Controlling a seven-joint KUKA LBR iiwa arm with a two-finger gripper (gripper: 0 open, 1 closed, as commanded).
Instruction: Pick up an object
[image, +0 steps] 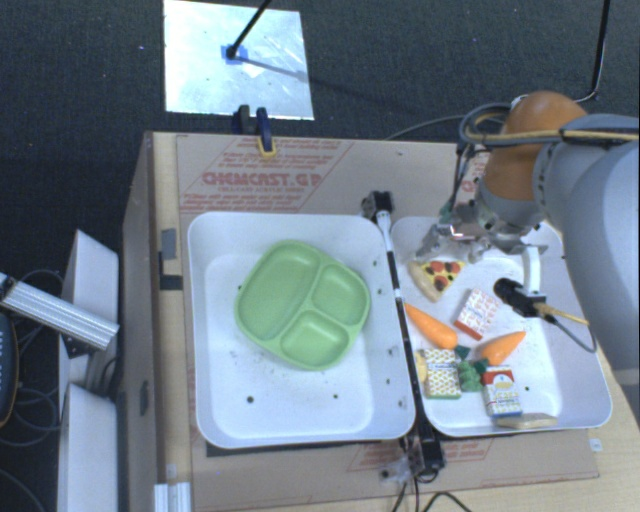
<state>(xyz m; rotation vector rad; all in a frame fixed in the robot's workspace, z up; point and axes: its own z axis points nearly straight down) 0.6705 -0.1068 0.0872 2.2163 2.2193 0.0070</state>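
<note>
The grey metal gripper hung just above the yellow toy pizza slice in the right white plastic bin. Whether it was open was unclear; crowding beside the slice risked a miss.

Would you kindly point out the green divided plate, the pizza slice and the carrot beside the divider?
green divided plate (303, 303): camera view, on its central ridge.
pizza slice (436, 277): camera view, on its topped face.
carrot (431, 326): camera view, mid-body.
</note>
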